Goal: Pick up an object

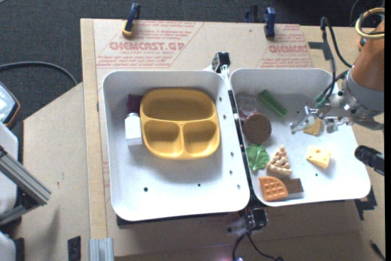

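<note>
The desk carries two white bins side by side, and their inner walls touch along the middle. In the left bin a yellow divided tray takes most of the upper floor. A small white bottle stands just beside the tray's left edge, and a dark purple piece lies above it. The lower part of this bin floor is open.

The right bin holds small food toys. A green stick lies near the top wall, and a brown round patty is near the dividing wall. Below it come a green leaf, a cluster of nuts, a waffle and a brown bar close to the bottom rim. A yellow cheese wedge lies apart from them on the right side, with bare floor around it.

The arm comes in over the right rim, with its orange band above the grey wrist. The gripper hangs low over the upper right part of this bin. A second small yellow piece is seen just under the metal fingers. I cannot tell whether the fingers are apart or together, or whether they touch this piece.
</note>
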You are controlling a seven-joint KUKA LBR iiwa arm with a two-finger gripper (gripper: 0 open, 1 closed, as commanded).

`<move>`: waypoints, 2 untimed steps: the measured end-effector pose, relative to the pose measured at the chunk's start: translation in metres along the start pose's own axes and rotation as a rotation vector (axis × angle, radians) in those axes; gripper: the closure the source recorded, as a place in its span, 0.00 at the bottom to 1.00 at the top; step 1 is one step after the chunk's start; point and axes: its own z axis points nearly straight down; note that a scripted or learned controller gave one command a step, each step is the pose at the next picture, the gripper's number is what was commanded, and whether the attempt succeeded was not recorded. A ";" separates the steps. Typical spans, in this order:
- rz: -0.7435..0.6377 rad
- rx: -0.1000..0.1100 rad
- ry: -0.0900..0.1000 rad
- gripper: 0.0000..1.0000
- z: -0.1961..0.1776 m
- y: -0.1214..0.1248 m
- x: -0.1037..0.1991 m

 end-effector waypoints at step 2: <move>-0.003 -0.009 -0.001 0.00 0.055 0.007 0.003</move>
